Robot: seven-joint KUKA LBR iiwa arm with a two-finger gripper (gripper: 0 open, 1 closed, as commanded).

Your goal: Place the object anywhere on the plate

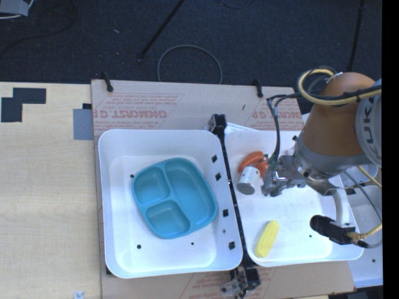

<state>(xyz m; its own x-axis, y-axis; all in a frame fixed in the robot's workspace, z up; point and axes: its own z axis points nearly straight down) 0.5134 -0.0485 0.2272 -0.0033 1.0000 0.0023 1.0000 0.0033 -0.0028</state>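
Toward the right bin's (312, 245) far-left corner, one orange-grey object (249, 170) seemingly touches the gripper (269, 182); finger state unclear. One corn cob (267, 238); one blue plate (173, 196).

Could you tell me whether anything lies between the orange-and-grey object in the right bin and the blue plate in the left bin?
Yes. The orange-and-grey object and the blue plate sit in separate bins, so the adjoining bin walls with their black clips run between them. Inside the left bin, nothing visible blocks the plate.
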